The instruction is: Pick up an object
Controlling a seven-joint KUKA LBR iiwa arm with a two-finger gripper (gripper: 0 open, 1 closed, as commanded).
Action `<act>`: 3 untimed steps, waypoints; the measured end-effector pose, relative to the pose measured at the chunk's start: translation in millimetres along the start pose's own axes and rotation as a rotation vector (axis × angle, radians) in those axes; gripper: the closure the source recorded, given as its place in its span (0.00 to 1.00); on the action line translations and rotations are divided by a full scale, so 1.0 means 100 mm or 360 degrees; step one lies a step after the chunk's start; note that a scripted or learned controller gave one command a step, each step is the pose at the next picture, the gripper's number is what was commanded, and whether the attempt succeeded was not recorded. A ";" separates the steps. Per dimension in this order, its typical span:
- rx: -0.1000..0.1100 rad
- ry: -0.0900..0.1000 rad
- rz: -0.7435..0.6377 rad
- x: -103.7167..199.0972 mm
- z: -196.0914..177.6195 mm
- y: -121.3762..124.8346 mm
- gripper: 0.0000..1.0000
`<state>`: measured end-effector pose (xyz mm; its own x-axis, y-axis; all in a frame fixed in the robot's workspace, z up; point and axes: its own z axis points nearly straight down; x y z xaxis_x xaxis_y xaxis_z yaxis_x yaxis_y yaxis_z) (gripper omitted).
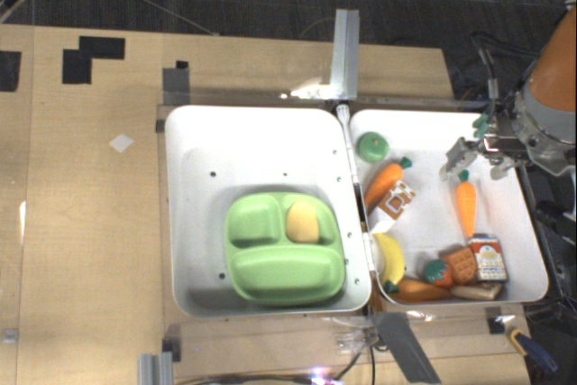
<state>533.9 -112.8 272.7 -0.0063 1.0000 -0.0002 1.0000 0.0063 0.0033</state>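
We see the gripper [477, 160] over the right bin [532, 279], its fingers spread apart with nothing between them. A small carrot [465, 206] lies just below it. A yellow lemon [303, 222] sits on the green tray [284, 270].

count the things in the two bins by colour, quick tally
Green: 2, the divided plate and the round green item
Yellow: 2, the yellow piece on the plate and the banana
Orange: 3, two carrots and one long orange piece
Mixed or unclear: about 5 small items by the right bin's near edge
Total: about 12
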 end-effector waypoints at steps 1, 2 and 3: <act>0.0003 0.0000 0.0143 -0.29 0.97 -0.09 0.00; -0.0005 -0.0002 0.0004 -0.77 1.78 0.35 0.00; -0.0013 -0.0003 0.0001 -0.77 1.67 0.37 1.00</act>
<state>571.6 -189.2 106.2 -0.0055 1.0000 -0.0020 0.9999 0.0056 0.0115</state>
